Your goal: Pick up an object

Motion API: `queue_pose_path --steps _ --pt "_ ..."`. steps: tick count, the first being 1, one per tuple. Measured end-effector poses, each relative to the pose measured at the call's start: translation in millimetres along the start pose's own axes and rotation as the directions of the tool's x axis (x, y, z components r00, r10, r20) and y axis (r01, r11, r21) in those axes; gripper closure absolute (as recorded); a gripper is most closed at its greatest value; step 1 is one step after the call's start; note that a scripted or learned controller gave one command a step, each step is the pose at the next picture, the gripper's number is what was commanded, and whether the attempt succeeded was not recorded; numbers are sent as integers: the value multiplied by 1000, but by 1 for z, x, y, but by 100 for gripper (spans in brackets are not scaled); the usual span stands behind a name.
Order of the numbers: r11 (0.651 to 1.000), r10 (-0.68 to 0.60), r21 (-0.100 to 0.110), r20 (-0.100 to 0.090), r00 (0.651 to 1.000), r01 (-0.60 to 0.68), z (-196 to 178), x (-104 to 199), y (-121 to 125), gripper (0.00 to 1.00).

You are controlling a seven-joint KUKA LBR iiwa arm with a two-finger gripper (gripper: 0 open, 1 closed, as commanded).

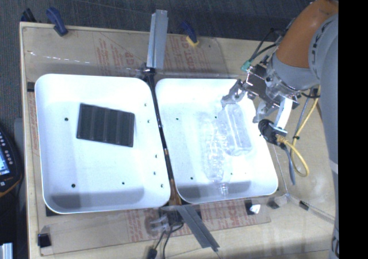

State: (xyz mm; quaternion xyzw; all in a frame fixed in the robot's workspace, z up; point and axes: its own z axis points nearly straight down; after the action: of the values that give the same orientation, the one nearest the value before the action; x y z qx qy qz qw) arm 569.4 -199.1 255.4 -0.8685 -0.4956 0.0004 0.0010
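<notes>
Currently, note that the pick is unfinished: the gripper sits at the right bin's upper right, finger state unreadable, beside clear plastic bottles lying mid-bin, nothing lifted.

Arm cut by right edge; tool fingers' spread too small to tell.

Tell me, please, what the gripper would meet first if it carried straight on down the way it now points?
Most likely the clear bottle in the right bin. The gripper hangs at the bottle's upper end, pointing down into the bin, so the bottle lies first in its line. Height above it is hard to judge from this slanted view.
</notes>
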Motion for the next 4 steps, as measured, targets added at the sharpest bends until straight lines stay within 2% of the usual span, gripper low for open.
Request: queue_pose_path --steps 1,2,3,4 --pt "993 -116 1 0 993 116 -37 -11 -35 0" --pt "993 -121 2 -1 993 121 -46 -10 -34 100" --pt "993 -121 2 -1 993 121 -46 -10 -34 0" --pt "990 -143 1 0 990 143 -42 -28 -42 0"
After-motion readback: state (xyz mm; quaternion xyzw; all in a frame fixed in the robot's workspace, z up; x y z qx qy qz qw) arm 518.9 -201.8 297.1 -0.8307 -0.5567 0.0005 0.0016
